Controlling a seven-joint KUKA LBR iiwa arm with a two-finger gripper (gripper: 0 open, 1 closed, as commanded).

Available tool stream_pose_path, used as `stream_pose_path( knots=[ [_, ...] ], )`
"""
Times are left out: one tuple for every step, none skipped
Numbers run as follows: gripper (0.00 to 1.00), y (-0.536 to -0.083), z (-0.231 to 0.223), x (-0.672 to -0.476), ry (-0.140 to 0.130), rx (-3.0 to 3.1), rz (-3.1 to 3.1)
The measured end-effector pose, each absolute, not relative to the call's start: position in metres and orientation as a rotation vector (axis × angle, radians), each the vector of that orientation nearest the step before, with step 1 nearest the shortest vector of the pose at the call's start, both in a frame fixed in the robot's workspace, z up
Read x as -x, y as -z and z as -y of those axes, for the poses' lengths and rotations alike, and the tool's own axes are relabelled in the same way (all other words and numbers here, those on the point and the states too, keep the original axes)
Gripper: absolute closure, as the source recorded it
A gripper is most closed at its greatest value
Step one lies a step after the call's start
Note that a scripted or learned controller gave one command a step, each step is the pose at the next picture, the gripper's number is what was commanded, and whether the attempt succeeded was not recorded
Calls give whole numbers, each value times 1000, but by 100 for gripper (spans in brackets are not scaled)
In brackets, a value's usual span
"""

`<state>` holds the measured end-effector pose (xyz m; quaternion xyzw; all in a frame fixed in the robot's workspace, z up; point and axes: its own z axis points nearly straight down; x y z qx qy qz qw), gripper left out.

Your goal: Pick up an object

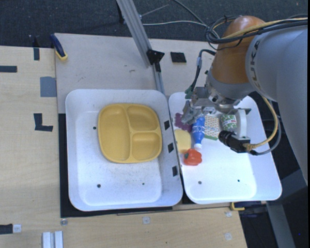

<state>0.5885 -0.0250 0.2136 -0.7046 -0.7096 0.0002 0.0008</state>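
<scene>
Yellow plastic fills the left bin — a divided tray lying flat. Just right of that tray, across the rims, the right bin holds a small cluster: a blue-and-white tube standing over a red-orange piece, a pale yellow block beside them, something purple nearest the tray, and a patterned packet farther off. The gripper (grey, beneath the orange wrist band) hangs directly above the tube's upper end — how wide it stands, or whether it grips anything, I cannot tell.
</scene>
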Motion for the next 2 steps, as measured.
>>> stream_pose_path(
  knots=[
    [100,-206,-24,-600,-1,2214,2227],
    [100,-211,-74,-601,0,2212,2228]
  ],
)
